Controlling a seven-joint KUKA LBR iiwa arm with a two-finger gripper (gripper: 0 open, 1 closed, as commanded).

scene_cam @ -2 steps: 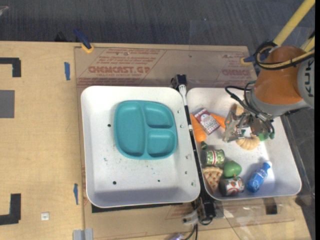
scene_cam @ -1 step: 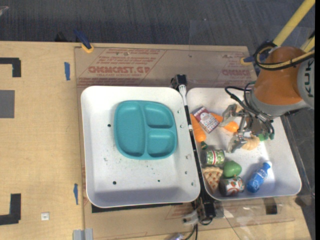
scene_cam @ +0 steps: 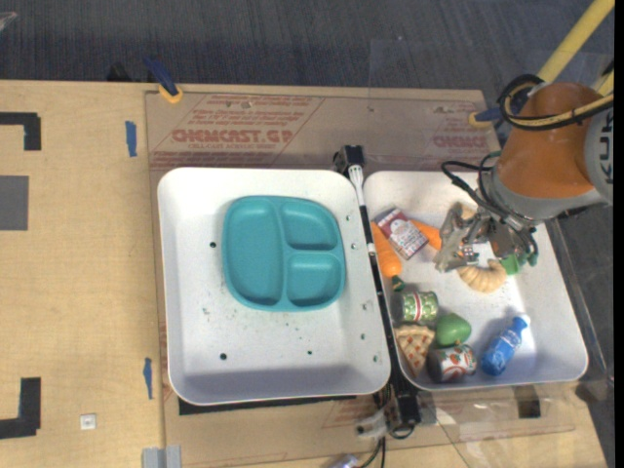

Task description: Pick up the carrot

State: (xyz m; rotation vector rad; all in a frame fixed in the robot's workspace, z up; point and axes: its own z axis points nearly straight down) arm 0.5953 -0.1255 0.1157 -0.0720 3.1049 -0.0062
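Your gripper (scene_cam: 466, 247) hangs low over the right bin (scene_cam: 565, 354), near its far edge, beside a croissant (scene_cam: 483, 277); whether it is spread or pressed together cannot be told. Your carrot (scene_cam: 388, 258) lies against that bin's left wall, partly under a red-and-white packet (scene_cam: 401, 233). The left bin (scene_cam: 185, 359) carries a teal divided plate (scene_cam: 285, 252).

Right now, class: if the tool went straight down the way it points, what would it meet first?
Probably the croissant lying just under the tool in the right bin, not the carrot, which lies to the camera's left. Depth is unclear from this slanted view.
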